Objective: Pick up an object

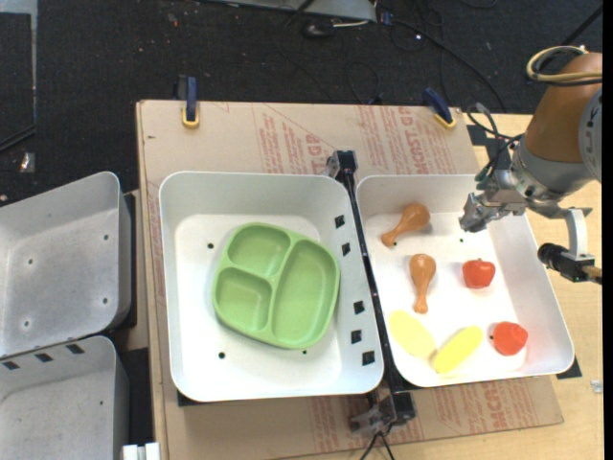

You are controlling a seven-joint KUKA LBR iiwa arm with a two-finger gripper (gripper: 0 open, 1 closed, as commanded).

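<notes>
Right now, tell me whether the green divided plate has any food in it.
Empty. The green divided plate lies flat in the left bin, all three compartments bare green. The toy foods lie in the right bin.

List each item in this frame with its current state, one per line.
Tool: above the right bin's far end, carrying nothing.
Green plate: lying flat in the left bin.
Two drumsticks: lying in the right bin.
Two red pieces: resting, untouched.
Two yellow pieces: lying near the front edge.
</notes>
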